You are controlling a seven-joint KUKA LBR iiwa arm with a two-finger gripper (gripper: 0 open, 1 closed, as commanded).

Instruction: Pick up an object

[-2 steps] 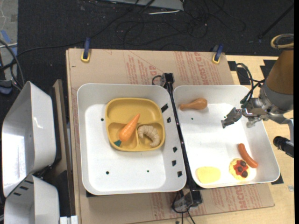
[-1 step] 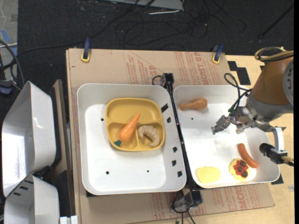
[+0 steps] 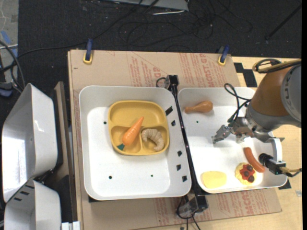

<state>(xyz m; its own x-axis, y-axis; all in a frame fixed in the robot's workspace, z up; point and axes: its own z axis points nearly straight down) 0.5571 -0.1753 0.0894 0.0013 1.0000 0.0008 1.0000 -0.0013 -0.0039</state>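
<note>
Looking down at a slant on the bench, we see two shallow white bins side by side. The left bin holds a yellow divided plate; in it lie a toy carrot, tilted across one compartment, and a pale shrimp in the compartment just beside it.

The right bin carries the loose pieces. A toy drumstick lies near its far edge. Along the near edge we find a flat yellow disc, and to the right of it a small round pizza piece with red toppings. A red sausage lies just beside the pizza piece, touching or nearly touching its far side.

The arm reaches in from the right, over the right bin. Its gripper hangs low over the bare bin floor, between the drumstick and the sausage and apart from both. Whether the jaws are open or closed we cannot tell; nothing is seen between them.
</note>
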